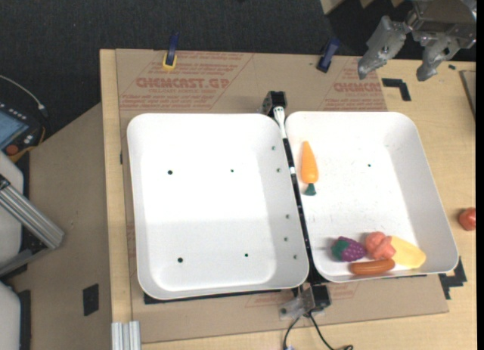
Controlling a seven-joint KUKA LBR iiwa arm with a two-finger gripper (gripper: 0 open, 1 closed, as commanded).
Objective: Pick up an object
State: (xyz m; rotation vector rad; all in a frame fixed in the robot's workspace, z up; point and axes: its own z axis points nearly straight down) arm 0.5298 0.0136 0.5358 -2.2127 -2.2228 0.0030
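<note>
Two white bins [204, 280] on counter [113, 190]; carrot [308, 161], grapes [349, 249] in right bin. Claw [401, 61] high above, fingers spread, nothing between.

brown board [227, 76] | blue clamp [328, 55] | yellow-tipped clamp [171, 55] | dark carpet [113, 1]

Two white bins [204, 133]; one carrot [308, 161], grape bunch [349, 249], sausage [371, 267], and lemon [408, 253].

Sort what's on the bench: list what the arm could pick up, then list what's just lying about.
For the job:
gripper, fingers apart
carrot
grapes
pink toy
yellow toy
sausage

Lying about:
left bin
blue clamps
orange thing outside the bins
</note>
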